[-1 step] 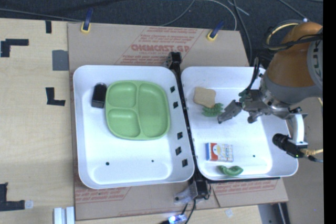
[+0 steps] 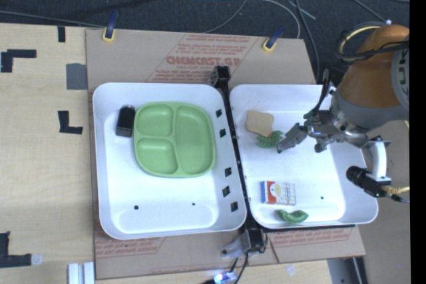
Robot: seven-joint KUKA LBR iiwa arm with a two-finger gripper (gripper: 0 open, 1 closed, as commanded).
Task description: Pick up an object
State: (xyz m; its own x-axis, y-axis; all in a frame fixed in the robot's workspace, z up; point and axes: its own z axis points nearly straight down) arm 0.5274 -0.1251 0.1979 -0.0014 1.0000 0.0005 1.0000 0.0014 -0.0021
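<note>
1. Two bins sit on the tabletop; the right bin (image 2: 333, 199) holds the candidates: a tan block (image 2: 259, 122), a green leafy piece (image 2: 269, 139), a small card box (image 2: 277, 193) and a green bit (image 2: 292, 215) near the front edge.
2. End effector (image 2: 293, 138) hangs over the right bin's back half; can't tell whether it's released or clenched, and nothing is seen in it.
3. Nearest obj: the leafy piece, just beside the tip on its left-bin side; the tan block touches it, toward the back edge.
4. To do well: center over one obj, avoid the neighbor, descend straight, then close.
</note>
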